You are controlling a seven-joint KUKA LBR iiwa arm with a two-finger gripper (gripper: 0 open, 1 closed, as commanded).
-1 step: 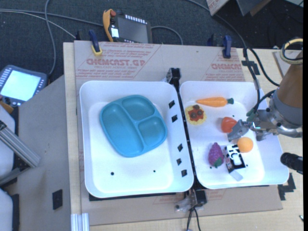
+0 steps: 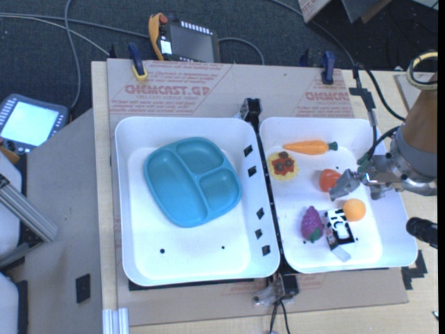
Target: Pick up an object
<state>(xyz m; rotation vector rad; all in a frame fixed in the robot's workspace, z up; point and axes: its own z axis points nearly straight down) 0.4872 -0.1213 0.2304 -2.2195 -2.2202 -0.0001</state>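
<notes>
The right bin (image 2: 389, 252) holds several toy foods. An orange carrot (image 2: 306, 147) lies at the back, with a yellow round piece with red bits (image 2: 283, 165) next to it. A red tomato-like piece (image 2: 328, 179) sits mid-bin. An orange ball (image 2: 354, 209), a purple grape bunch (image 2: 312, 223) and a small black-and-white object (image 2: 339, 230) lie toward the front. My gripper (image 2: 356, 181) hangs over the right bin, just right of the red piece and above the orange ball. Nothing is visibly held in it.
The left bin (image 2: 132, 207) holds a blue sectioned plate (image 2: 192, 180). A black divider with clips (image 2: 259, 186) separates the bins. Clamps (image 2: 327, 67) and cables run along the back edge of the bench. The arm's body (image 2: 424, 138) covers the right bin's right rim.
</notes>
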